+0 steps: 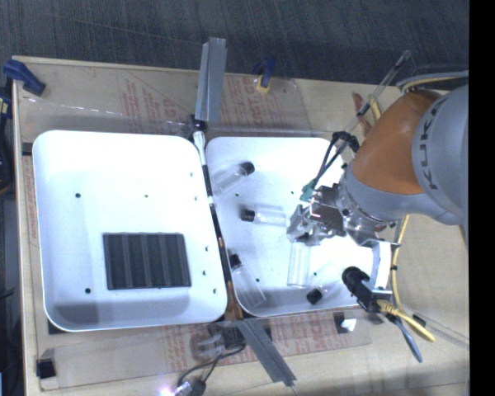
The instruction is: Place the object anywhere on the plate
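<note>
Arm: I saw the grey and orange arm reaching in from the right of the frame over the right bin.
Pincer: the pincer sat at centre right, low above a clear vial; I could not tell whether it was released or clenched.
Objects: clear vials with black caps lay in the right bin, one at its upper left, one at mid-left, one just below the pincer.
Plate: the dark ribbed plate lay in the left bin, lower centre, well apart from the vials.
Risk: I judged the smooth, round vial could roll or slip from a shallow grip, or drop in transit across the bin wall.
</note>
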`<state>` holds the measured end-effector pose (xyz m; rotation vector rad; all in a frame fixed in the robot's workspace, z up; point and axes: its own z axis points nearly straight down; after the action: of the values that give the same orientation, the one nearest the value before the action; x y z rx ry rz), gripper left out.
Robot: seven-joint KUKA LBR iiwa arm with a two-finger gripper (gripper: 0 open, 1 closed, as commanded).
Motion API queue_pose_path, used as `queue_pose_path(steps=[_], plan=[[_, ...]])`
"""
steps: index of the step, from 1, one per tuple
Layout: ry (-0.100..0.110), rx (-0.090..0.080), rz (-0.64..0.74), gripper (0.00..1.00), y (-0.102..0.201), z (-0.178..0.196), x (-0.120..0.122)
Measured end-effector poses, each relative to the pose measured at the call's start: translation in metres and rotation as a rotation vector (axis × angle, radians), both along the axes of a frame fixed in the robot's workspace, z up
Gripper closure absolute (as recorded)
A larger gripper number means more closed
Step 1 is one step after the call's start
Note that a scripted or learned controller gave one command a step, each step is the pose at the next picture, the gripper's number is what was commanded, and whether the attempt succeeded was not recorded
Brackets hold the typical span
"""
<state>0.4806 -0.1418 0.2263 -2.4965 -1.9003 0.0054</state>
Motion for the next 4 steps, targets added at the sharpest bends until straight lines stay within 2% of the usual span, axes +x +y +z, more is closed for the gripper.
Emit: queue_pose_path(steps=[1, 2, 3, 4], plan=[[0.000, 0.000, -0.210, 1.00, 0.101, 0.007, -0.004], [0.001, -0.002, -0.292, 1.00, 0.191, 0.029, 0.010], [0.006, -0.004, -0.583, 1.00, 0.253, -0.050, -0.006], [0.001, -0.002, -0.562, 1.00, 0.193, -0.036, 0.040]])
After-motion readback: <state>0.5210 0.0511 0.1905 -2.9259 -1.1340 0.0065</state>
